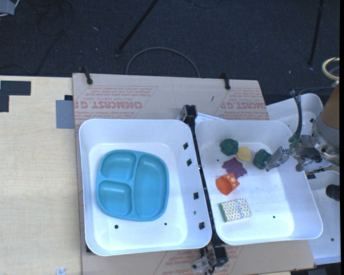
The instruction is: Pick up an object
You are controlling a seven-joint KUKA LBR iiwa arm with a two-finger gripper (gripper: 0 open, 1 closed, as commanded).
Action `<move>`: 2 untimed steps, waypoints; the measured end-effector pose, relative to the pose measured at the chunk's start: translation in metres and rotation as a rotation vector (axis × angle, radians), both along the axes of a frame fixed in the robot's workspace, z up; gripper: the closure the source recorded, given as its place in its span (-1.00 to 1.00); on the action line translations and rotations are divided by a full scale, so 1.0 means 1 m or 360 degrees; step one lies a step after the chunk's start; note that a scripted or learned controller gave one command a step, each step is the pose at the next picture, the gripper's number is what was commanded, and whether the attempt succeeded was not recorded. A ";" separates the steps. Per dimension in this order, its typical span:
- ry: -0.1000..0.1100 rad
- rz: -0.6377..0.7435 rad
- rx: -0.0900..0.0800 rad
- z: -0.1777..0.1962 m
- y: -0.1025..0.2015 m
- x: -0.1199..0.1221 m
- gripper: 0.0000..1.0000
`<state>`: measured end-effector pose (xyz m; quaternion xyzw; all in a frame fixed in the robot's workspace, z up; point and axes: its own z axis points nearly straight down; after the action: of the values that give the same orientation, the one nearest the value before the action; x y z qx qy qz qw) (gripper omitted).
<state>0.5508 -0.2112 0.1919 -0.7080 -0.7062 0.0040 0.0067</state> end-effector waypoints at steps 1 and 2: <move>-0.0022 0.0004 -0.0006 0.008 0.000 0.003 -1.00; -0.0013 0.0005 -0.0002 -0.056 0.004 0.003 -1.00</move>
<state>0.5535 -0.2074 0.1357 -0.7069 -0.7073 0.0015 0.0033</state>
